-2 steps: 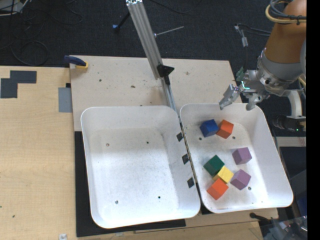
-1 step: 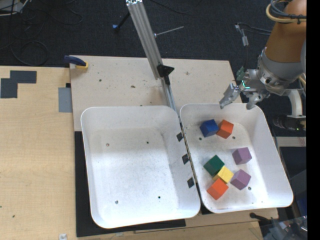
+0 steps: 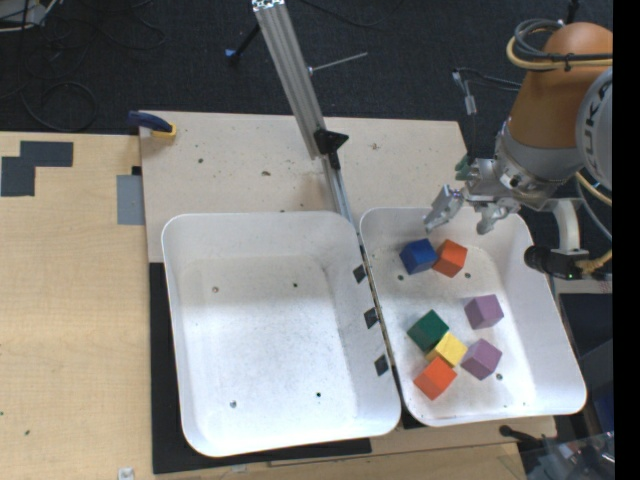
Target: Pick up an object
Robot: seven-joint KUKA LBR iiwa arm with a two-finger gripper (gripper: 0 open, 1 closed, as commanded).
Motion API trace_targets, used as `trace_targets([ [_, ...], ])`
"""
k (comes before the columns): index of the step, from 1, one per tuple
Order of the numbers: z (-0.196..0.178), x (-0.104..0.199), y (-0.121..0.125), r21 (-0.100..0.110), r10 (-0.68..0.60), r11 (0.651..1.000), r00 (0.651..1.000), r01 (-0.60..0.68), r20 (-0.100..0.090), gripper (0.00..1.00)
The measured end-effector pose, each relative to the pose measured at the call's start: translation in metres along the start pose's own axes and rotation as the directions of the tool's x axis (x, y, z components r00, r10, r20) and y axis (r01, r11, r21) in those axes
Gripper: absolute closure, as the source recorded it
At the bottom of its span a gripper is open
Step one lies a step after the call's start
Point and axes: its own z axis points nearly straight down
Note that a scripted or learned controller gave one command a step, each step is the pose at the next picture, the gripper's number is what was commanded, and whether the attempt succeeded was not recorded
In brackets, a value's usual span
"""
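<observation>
We are watching the pincer (image 3: 467,211) hovering spread and empty above the blue cube (image 3: 418,256) and orange cube (image 3: 452,258), touching in the right bin (image 3: 545,303), so a finger is risking landing between them and nudging both away.

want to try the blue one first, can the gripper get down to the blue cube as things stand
Probably yes. The gripper hangs open just above the blue cube, whose top is uncovered. One catch: the orange cube touches its right side, which may crowd one of the jaws.
</observation>
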Motion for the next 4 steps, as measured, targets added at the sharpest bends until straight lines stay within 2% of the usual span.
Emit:
trace_targets([
  [1,0.06,0.007,-0.007,0.002,0.004,1.0,1.0,-0.004,-0.001,0.0],
  [2,0.113,0.008,0.004,-0.008,0.001,1.0,1.0,0.0,0.004,0.0],
  [3,0.099,0.006,0.005,-0.012,0.006,1.0,1.0,-0.006,0.002,1.0],
  [4,0.038,0.011,0.005,-0.011,0.003,1.0,1.0,-0.003,0.001,1.0],
])
